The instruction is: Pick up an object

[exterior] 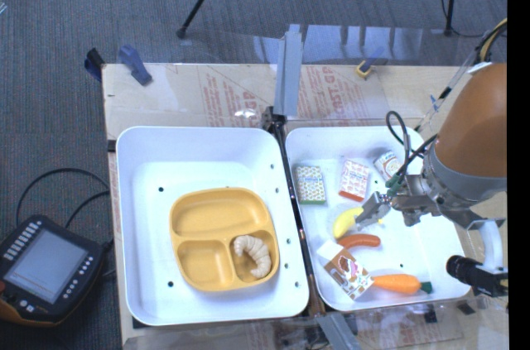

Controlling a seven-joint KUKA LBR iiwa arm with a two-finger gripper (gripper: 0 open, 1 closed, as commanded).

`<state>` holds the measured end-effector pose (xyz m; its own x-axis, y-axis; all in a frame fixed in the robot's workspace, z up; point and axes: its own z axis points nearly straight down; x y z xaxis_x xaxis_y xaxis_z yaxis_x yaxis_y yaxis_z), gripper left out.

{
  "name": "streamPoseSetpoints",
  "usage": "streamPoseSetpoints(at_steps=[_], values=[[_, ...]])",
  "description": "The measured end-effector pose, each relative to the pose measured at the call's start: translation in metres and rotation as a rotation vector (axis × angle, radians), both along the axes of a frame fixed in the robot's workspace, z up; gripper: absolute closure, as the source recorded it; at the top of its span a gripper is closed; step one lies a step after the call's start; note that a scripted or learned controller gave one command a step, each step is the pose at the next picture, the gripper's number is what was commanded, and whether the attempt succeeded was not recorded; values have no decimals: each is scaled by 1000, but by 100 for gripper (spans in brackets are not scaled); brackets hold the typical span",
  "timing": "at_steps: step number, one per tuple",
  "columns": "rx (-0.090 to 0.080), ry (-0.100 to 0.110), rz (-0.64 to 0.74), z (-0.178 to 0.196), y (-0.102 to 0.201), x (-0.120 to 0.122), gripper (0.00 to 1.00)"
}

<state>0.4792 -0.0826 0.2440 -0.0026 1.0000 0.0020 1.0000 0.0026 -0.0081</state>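
Claw touching banana (right bin), sausage just below.

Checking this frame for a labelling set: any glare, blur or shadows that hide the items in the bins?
Camera view: sharp overall; the left bin is bright but not washed out, the yellow tray reads clearly. Soft shadows only beneath the gripper, partly covering the banana. Small box labels are too fine to read.

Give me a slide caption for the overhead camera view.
Gripper above the banana in the right bin; yellow tray left.
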Motion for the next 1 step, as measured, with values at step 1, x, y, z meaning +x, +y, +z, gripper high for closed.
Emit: streamPoseSetpoints(at_steps=[1], values=[[0, 0, -80, -137, -2, 30, 0]])
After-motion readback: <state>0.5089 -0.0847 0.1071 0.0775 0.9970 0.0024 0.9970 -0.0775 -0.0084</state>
